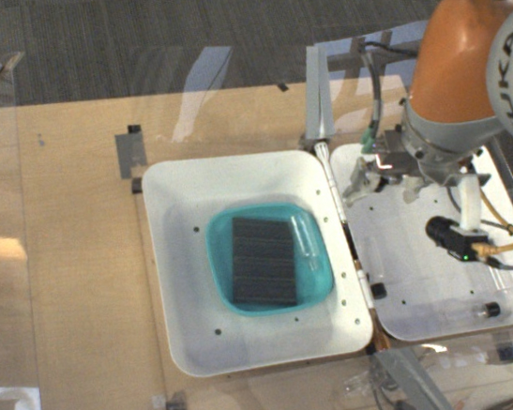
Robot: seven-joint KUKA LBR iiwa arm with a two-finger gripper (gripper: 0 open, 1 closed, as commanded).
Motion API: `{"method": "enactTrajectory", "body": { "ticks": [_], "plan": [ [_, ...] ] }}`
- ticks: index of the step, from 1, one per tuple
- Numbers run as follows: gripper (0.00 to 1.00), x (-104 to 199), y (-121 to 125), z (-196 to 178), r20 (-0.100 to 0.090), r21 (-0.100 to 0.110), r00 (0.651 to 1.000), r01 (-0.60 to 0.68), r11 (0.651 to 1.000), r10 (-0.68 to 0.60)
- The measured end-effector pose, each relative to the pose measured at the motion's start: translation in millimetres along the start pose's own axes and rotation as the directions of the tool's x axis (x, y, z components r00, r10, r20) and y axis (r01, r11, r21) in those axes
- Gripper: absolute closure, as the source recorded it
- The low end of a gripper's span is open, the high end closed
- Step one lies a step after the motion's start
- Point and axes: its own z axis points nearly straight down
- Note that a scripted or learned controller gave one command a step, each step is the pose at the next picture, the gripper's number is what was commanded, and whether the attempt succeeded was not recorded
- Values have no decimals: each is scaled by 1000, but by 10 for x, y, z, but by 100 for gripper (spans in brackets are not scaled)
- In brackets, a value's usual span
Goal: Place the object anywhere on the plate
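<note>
A dark grey ribbed rectangular block [264, 261] lies flat on the teal plate [316, 281], which sits in the middle of the left white bin [179, 258]. The block rests a little left of the plate's centre, wholly inside its rim. My gripper [386, 168] hangs over the upper left part of the right bin [413, 310], well apart from the block and plate. The grey and orange wrist [458, 57] covers most of it from above. Nothing shows in its grasp.
The raised rims of the two bins meet in a ridge [344, 234] between the plate and my gripper. A metal frame post [315, 96] stands behind the bins. The wooden bench [58, 275] stretches out to the left.
</note>
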Motion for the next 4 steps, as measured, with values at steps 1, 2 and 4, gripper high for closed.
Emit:
{"method": "enactTrajectory", "body": {
  "ticks": [1,2,4],
  "plan": [
    [0,-513,100,-1668,2,-6,1000,-11,1000,11],
    [0,-1003,-175,-1620,3,-3,993,-114,993,114],
    [0,-1847,-428,-1662,3,-4,923,-385,923,385]
  ]
}}
